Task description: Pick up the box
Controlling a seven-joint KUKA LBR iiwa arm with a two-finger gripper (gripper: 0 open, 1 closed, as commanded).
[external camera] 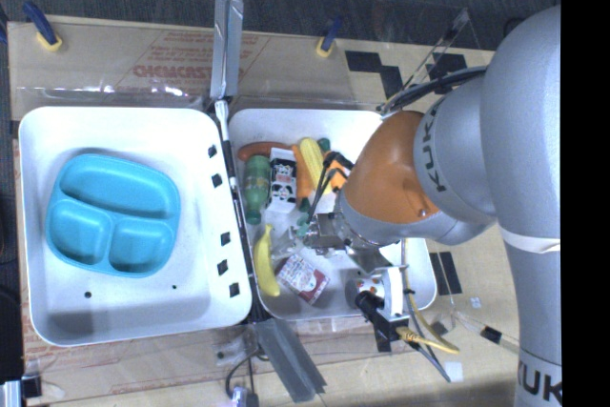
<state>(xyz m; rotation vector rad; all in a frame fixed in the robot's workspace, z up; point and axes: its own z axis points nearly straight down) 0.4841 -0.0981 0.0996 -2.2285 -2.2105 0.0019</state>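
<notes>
1. From the camera above, I see the arm reaching in from the right, low over the right bin.
2. The jaws are down among the toys, but the wrist hides them, so I cannot tell how they stand or whether they have anything.
3. The box, small, white with black marks, lies near the back of the right bin, between the green bottle and the corn.
4. The jaws look just beside the box, not over it. I worry they may grab the red packet or the banana instead.
5. The toys are packed close. A push could slide the box under the bottle.
6. The left bin has a blue tray, well apart from all this.
</notes>
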